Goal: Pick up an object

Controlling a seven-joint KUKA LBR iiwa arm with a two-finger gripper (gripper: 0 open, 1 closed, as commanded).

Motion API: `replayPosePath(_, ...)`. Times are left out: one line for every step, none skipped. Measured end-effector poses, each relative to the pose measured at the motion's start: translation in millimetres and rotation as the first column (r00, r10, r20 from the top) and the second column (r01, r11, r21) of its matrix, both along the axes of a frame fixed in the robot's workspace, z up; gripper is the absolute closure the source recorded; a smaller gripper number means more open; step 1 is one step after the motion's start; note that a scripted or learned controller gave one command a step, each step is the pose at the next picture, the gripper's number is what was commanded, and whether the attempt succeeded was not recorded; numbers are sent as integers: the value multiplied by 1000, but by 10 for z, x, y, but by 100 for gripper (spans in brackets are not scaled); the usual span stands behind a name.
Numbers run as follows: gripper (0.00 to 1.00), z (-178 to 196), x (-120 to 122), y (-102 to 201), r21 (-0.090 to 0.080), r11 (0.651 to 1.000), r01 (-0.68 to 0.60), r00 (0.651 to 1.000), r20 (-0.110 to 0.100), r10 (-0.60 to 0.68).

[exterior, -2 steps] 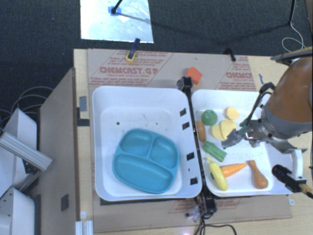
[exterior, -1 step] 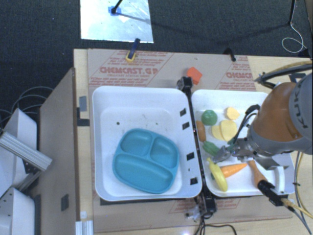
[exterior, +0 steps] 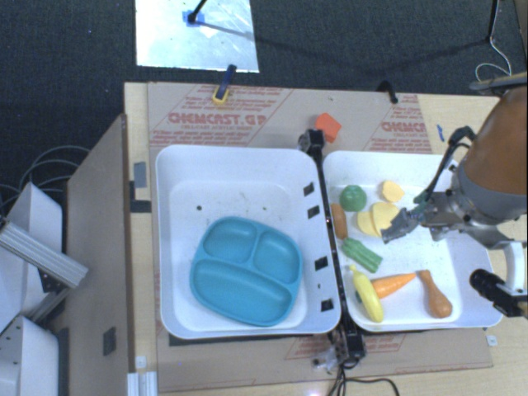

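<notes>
a blue sectioned tray lies in the left bin; an orange block sits behind.

A: What lies closest to the fingertips?
B: A pale yellow wedge, flat, touching their left side.
A: And below them?
B: A green ridged piece, an orange carrot and a yellow banana, lying apart.

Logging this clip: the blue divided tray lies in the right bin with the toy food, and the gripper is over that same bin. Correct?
Not quite. The camera view shows the blue divided tray in the left bin; the toy food lies in the right bin, where the gripper is.
</notes>
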State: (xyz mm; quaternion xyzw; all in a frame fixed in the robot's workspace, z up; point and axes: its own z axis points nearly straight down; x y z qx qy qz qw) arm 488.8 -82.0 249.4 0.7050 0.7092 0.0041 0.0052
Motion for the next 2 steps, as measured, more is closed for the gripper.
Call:
replayPosePath(0, -941, -39, -56, 3, 1000, 5, 1000, -20, -5)
replayPosePath(0, 351, 5, -26, 0, 1000, 0, 1000, 3, 0)
